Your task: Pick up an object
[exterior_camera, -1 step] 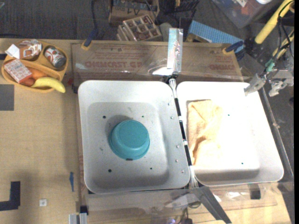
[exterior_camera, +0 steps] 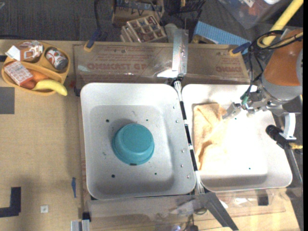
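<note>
A teal bowl [exterior_camera: 134, 144] lies upside down in the middle of the left bin [exterior_camera: 96, 100]. A crumpled tan cloth [exterior_camera: 207, 129] lies against the left wall of the right bin [exterior_camera: 260, 172]. My gripper [exterior_camera: 232, 110] reaches in from the right and sits low at the cloth's upper right edge, touching or nearly touching it. The arm's orange band [exterior_camera: 284, 69] is above the bin's far right corner.
A yellow tray [exterior_camera: 14, 78] with a banana [exterior_camera: 50, 86] and packaged food stands on the bench at the upper left. Cardboard [exterior_camera: 125, 64] lines the back of both bins. Cables and a yellow hose [exterior_camera: 284, 16] hang at the upper right.
</note>
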Available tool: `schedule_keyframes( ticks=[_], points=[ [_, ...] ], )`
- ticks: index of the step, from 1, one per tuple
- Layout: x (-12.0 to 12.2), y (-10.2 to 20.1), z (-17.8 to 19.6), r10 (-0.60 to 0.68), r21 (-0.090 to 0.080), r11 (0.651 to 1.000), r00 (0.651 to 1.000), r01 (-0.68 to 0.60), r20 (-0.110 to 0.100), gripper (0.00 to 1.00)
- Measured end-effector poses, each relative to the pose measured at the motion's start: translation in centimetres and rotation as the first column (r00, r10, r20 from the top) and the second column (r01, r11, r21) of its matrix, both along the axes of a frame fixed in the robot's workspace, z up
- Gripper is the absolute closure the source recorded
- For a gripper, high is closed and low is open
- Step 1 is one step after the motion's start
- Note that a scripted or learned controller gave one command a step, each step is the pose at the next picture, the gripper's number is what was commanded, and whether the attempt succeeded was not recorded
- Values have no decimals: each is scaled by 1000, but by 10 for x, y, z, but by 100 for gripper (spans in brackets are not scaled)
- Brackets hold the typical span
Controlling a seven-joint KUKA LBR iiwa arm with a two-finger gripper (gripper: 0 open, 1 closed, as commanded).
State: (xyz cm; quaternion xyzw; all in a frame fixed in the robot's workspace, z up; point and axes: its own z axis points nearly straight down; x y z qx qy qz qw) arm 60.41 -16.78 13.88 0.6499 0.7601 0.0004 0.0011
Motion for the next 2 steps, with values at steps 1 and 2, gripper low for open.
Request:
schedule_keyframes(
  ticks=[1,2],
  points=[
    [54,59,-47,2,-3,1000,1000,-2,12,0],
    [56,59,-36,4,-2,1000,1000,-4,17,100]
  ],
)
